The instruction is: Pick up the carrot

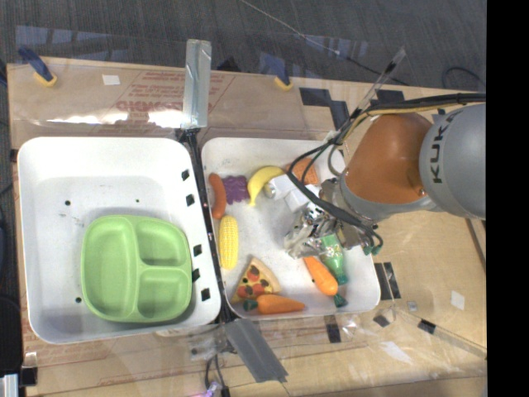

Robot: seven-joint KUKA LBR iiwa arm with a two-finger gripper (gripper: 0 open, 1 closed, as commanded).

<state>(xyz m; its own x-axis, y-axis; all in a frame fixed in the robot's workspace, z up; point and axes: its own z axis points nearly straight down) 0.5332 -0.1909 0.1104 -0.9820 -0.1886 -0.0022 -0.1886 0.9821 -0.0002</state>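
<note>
Seemingly at the reach step, the gripper (307, 236) hovers just beside the orange, green-topped toy carrot (323, 275); grip state unclear, closing on it comes next.

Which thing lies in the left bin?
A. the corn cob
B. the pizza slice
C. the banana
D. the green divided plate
D: the green divided plate rests alone in the left bin, while the corn cob, the banana and the pizza slice all lie in the right bin.
</note>
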